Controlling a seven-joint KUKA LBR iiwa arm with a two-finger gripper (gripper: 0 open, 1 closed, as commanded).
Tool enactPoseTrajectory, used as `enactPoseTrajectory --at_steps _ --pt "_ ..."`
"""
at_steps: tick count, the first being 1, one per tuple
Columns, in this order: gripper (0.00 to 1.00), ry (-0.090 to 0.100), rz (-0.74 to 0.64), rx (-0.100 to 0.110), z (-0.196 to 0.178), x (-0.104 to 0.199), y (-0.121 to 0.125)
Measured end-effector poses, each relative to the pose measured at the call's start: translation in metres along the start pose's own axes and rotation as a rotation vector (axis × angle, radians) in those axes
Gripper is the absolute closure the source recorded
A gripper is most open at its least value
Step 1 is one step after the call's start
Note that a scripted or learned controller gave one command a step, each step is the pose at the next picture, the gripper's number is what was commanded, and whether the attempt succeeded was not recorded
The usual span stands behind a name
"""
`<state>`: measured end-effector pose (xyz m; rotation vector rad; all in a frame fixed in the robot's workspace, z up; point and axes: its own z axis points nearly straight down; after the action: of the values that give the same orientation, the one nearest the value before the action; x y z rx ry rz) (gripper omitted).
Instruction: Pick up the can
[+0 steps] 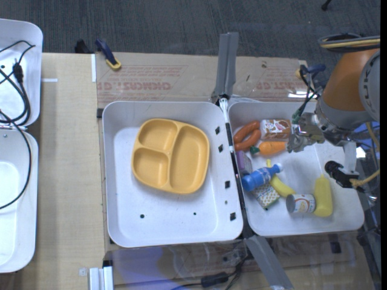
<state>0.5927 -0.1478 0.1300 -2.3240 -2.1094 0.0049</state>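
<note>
A: Where's the can point(300, 204)?

B: On its side on the floor of the right bin point(344, 222), touching a yellow bottle point(323, 196), well below the jaws point(297, 139) in the camera view. A blue bottle point(260, 177) lies to its left.

A: Picked up?

B: No. The jaws hang over the bin's upper part, near a carrot point(273, 148); whether they're open or holding anything, I can't tell. By my reading, reach, grasp and lift all remain.

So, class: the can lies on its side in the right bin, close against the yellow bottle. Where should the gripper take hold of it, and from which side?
Probably from above, across the middle of the can's round body. It lies on its side, one end facing left, with the yellow bottle close against its right end. So the fingers should straddle the curved sides, toward the bin's back and front, where the floor looks bare.
</note>
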Motion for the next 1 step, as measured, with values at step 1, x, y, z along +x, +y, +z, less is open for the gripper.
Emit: enactPoseTrajectory --at_steps 1 --pt "0.00 0.002 0.099 0.006 0.0201 -0.0197 0.0477"
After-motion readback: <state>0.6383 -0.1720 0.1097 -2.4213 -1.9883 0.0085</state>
